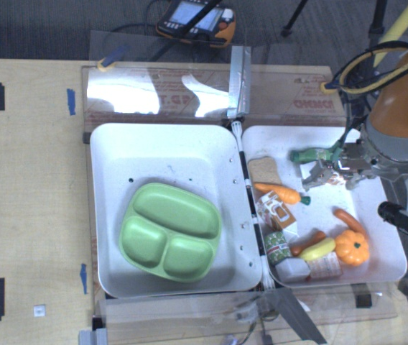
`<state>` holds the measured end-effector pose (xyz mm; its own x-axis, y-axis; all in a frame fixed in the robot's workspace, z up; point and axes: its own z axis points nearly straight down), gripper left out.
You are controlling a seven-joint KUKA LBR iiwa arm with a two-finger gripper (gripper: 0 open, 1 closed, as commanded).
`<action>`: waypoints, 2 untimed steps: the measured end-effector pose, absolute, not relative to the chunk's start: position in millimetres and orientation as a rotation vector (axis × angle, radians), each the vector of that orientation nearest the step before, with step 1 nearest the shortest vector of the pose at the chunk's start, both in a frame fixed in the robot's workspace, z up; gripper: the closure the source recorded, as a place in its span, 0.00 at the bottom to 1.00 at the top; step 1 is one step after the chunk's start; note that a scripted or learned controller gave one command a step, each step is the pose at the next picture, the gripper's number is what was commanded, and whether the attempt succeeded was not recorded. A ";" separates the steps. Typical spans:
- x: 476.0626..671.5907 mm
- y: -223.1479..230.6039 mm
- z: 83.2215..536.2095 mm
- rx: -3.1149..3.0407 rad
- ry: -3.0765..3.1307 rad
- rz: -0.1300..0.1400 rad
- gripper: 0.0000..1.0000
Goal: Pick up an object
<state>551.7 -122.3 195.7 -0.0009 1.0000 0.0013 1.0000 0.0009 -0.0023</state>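
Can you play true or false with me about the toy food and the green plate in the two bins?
1. The green three-compartment plastic plate lies in the left white bin. True.
2. The small orange toy pumpkin sits in the left bin. False: it is in the right white bin.
3. The orange toy carrot with a green tip lies in the right bin. True.
4. The green plate has toy food piled in it. False: its compartments are bare.
5. The end effector hangs over the right bin. True.
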 end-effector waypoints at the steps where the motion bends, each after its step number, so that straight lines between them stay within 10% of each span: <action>1: 570.0 -97.6 105.6 -2.205 -2.242 -0.002 0.00; 2: 578.9 -102.6 86.9 -2.105 -2.336 -0.003 0.00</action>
<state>578.9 -102.6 86.9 -0.1039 0.9946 -0.0012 0.9946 0.1039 0.0032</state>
